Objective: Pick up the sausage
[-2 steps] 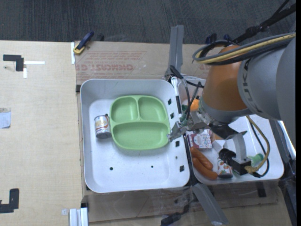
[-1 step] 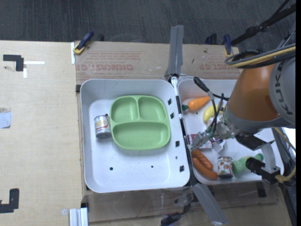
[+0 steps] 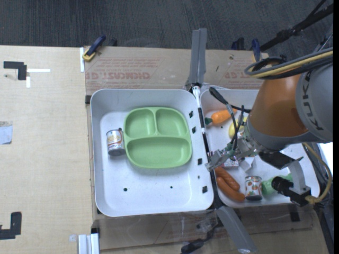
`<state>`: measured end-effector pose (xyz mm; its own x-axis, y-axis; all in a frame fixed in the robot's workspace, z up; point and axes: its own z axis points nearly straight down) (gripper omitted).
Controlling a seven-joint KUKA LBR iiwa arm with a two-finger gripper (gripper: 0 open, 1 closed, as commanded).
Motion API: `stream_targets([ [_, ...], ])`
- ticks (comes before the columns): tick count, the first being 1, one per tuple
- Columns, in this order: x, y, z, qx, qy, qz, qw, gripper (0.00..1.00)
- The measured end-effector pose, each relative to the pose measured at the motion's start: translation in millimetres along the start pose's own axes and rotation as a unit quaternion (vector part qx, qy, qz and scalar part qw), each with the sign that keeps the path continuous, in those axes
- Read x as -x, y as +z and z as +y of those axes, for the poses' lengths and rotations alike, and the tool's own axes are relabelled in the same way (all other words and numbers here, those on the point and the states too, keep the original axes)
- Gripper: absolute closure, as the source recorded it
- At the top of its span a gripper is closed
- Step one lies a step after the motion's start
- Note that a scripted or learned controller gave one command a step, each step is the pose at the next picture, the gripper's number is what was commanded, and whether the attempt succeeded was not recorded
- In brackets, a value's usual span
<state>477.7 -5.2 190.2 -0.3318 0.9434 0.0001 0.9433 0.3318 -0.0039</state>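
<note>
- Sausage [image 3: 229,186] lies in the right bin [image 3: 225,97], near its front-left corner, long axis slanting toward a small can [image 3: 253,188].
- Gripper [image 3: 224,160] hovers just above-left of it; finger spread: cannot tell.

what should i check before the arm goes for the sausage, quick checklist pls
1. Sausage in view, lying in the right bin: ok.
2. Gripper over the right bin, just above the sausage: ok.
3. Sausage between the fingers: not ok, it lies apart from them, below in the view.
4. Finger opening: cannot tell, cables and the wrist hide it.
5. Room around the sausage: not ok, a small can stands close beside it.
6. Green plate out of the way in the left bin: ok.
</note>
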Motion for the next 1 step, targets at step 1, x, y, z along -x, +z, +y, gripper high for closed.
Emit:
stream_targets([
  [1,66.9,-0.2,-23.5,0.001,-0.076,-0.001,0.9971,0.0],
])
